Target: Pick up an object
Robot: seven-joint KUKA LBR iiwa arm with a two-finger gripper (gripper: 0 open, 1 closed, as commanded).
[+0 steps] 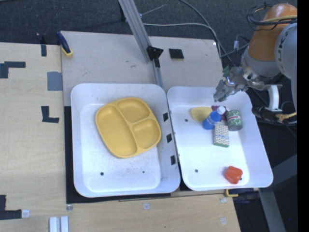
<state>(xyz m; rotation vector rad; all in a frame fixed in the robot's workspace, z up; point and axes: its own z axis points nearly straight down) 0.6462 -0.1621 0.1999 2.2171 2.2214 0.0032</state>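
My gripper at the right bin's 12 o'clock, above blue bottle; finger state indiscernible.

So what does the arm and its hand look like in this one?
The arm is smooth, rounded grey with an orange band above the wrist. Black cables loop around the top of that band. The hand is a small, dull grey metal piece that narrows toward its tip.
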